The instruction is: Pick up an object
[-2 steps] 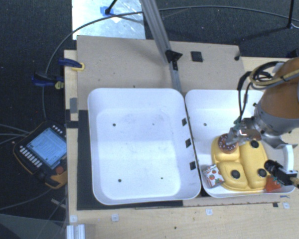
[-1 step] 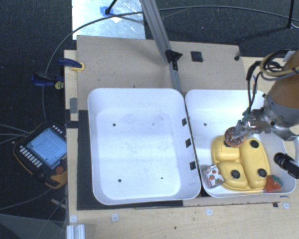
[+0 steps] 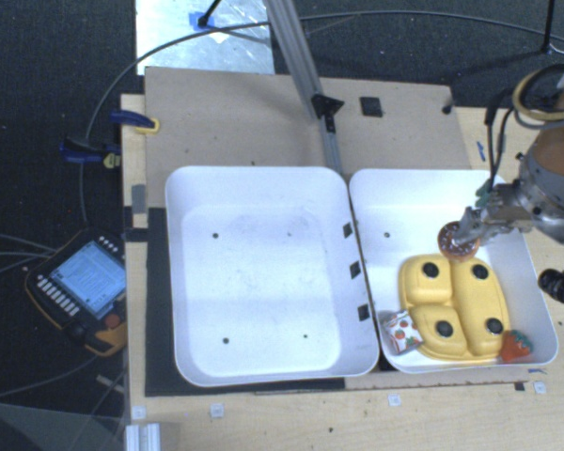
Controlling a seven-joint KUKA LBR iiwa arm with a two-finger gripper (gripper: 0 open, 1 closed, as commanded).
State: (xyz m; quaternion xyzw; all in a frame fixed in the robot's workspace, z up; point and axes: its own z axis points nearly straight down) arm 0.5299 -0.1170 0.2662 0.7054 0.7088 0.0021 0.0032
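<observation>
Near edge of table (image 3: 291, 397): brown board, with small white tags along the front edge.
Right bin (image 3: 385, 224): white and shallow, touching the left bin along the middle seam.
Small packet (image 3: 401, 332): white with red print, in the right bin's near-left corner, touching the yellow block.
Red piece (image 3: 515, 346): small and orange-red, in the near-right corner, just beside the yellow block.
Yellow block (image 3: 454, 308): large, moulded, four raised lobes each with a dark dot; lies in the near half of the right bin.
Brown ring (image 3: 457, 241): small round brownish thing with pink specks, at the far edge of the yellow block, directly under the arm's tip; whether it rests on the bin floor or is lifted cannot be told.
Gripper (image 3: 470, 233): reaches in from the right, tip at the brown ring; state of the jaws cannot be told.
Left bin (image 3: 254, 271): white, bare floor with a few dark dots.
Handheld screen (image 3: 80, 285): on the dark floor left of the table, lit blue, orange casing.
Clamps (image 3: 122, 134): blue and yellow, at the table's far-left corner.
Metal pole (image 3: 296, 40): slants up from the table's far edge.
</observation>
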